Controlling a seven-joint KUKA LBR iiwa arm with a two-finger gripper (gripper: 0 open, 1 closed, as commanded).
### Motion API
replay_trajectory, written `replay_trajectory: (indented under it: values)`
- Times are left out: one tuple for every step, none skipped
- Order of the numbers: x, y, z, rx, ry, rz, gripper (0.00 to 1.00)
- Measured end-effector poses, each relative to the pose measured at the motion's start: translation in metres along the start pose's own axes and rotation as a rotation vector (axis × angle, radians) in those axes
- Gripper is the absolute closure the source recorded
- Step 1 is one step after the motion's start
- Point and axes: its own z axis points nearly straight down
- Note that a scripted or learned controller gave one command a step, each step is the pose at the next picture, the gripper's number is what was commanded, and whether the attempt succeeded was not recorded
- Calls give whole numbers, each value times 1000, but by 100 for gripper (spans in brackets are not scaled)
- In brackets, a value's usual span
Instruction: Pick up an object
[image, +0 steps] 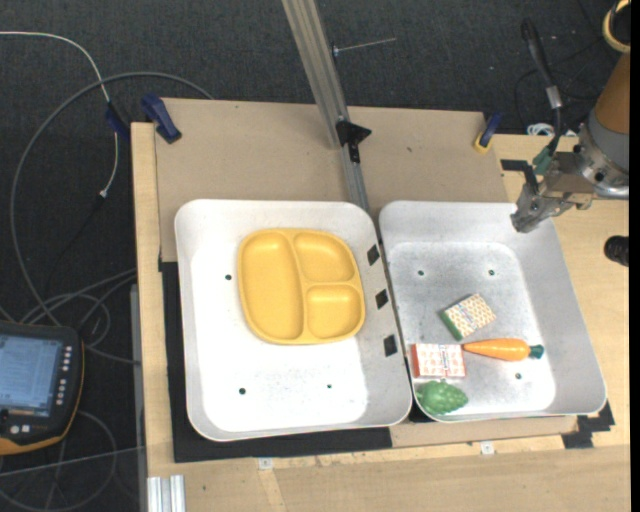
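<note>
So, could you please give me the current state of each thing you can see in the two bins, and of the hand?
Yellow three-compartment plastic tray: flat in the left white bin, nothing in it.
Orange toy carrot: lying on its side in the right white bin.
Green-and-white small box: lying flat.
Red-and-white small packet: lying flat.
Green leafy toy vegetable: resting at the near rim.
Hand: over the right bin's far right corner, holding nothing.

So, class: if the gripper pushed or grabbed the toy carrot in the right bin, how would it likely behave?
The carrot is long, rounded and tapered, lying flat on the right bin, so it would probably roll or swing round when nudged. Its smooth, glossy skin suggests stiff plastic, likely light and somewhat slippery. Gripped across its narrow width, it should hold better than lengthwise.
</note>
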Motion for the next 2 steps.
replay_trajectory:
  values:
    - [49,-13,15,11,5,-3,100]
    - [99,-29,10,10,6,-4,100]
